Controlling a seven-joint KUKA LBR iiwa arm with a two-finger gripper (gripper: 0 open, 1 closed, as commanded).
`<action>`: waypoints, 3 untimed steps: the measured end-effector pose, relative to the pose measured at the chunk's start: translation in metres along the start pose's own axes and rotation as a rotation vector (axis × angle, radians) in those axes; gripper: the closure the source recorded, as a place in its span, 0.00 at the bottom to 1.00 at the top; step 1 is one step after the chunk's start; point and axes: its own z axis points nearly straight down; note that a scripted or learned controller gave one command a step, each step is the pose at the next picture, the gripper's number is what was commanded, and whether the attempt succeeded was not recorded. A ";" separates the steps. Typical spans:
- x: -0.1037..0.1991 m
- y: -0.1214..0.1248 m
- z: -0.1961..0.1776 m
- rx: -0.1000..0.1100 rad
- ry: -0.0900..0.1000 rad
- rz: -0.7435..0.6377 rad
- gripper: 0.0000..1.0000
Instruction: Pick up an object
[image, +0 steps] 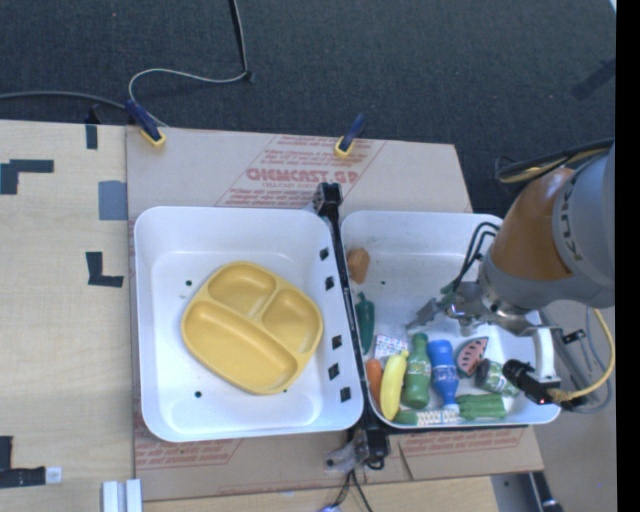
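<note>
From my remote station: the gripper (447, 305) hangs over the middle of the right bin (420, 232), its metal fingers blurred against the white floor, so I cannot tell whether they are spread or closed; nothing shows between them. The grey arm (560, 240) hides the bin's far right corner. Candidate objects crowd the near edge: a yellow banana (392, 385), green bottle (416, 372), blue bottle (443, 370) and watermelon slice (471, 354). An orange piece (358, 264) lies apart, far left. The left bin (160, 300) holds a yellow divided tray (252, 326).
</note>
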 end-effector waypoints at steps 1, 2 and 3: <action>-0.010 0.019 0.021 -0.003 0.000 -0.002 0.00; -0.016 0.015 0.020 -0.008 -0.001 -0.003 0.00; -0.024 0.002 0.020 -0.013 -0.004 -0.002 0.00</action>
